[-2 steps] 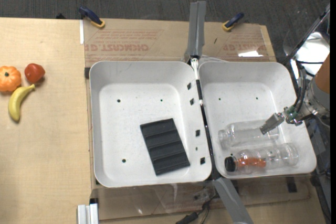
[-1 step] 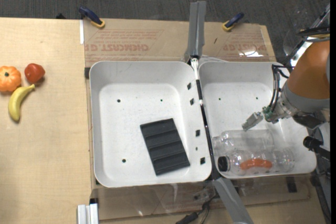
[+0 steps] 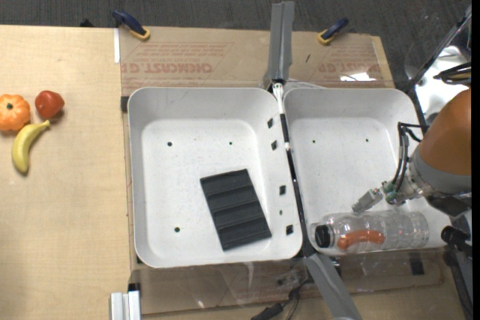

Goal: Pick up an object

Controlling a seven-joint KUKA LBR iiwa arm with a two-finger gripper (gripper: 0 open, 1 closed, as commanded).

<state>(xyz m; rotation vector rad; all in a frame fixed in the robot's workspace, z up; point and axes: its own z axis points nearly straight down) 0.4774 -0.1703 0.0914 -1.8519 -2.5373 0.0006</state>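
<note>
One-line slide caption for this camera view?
Arm's gripper poised above clear bottle in right bin; black block in left bin.

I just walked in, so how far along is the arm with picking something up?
Nothing looks lifted yet. The clear bottle lies on its side in the right bin, the arm's wrist just above it. The ridged black block rests in the left bin. Grasping and lifting remain.

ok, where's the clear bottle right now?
The clear bottle lies on its side along the near edge of the right bin, cap toward the divider, just below the gripper; the arm comes in from the right.
</note>
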